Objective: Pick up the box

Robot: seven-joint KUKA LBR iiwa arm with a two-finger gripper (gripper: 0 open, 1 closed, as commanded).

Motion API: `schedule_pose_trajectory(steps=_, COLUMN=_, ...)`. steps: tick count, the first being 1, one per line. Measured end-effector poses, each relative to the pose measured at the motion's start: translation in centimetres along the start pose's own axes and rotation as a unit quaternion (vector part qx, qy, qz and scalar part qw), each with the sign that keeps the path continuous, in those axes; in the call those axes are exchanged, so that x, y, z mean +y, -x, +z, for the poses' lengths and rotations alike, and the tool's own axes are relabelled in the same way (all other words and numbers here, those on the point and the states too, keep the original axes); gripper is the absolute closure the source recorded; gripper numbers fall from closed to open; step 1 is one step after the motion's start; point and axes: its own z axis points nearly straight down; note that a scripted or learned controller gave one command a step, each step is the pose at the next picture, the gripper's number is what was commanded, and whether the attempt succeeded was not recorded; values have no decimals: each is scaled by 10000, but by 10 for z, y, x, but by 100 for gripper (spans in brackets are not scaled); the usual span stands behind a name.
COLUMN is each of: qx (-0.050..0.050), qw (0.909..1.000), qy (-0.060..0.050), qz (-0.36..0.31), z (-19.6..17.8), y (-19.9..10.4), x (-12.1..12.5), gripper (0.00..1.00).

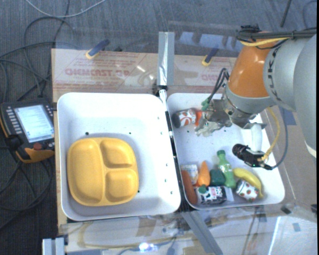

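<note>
Grey with an orange band above its wrist, the robot arm (255, 73) stands highest over the scene, reaching in from the right above the far end of the right-hand shallow white bin (202, 147). Its gripper (212, 120) hangs just beside a small red-and-white can (186, 117) lying on its side, and from this angle I cannot tell whether it is open or closed; nothing can be seen held in it. The likeliest target is the small dark box with white markings (211, 194), lying flat against the near wall of the same bin. It is packed in with an orange carrot (203, 173), a green plastic bottle (223, 169) and a yellow banana (250, 177). The box is well apart from the gripper, so I judge the task to be at the approach step, with no grasp made. The next move calls for travel toward the near end of the bin, then a descent squarely over the box. Crowding there leaves little room, so a neighbour could be nudged or caught instead. The box looks compact, rigid and light. The left-hand white bin (111, 110) carries a yellow compartment tray (102, 170).
</note>
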Motion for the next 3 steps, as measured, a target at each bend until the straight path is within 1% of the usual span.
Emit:
schedule_pose_trajectory(steps=1, qx=12, qw=9974, qy=-10, qz=724, z=1, y=-62, x=-30, gripper=100)
schedule_pose_trajectory(steps=2, qx=3, qw=9983, qy=-6, qz=590, z=0, y=12, x=-86, gripper=100)
schedule_pose_trajectory(steps=3, qx=10, qw=9951, qy=53, qz=990, z=88, y=34, x=-79, gripper=100)
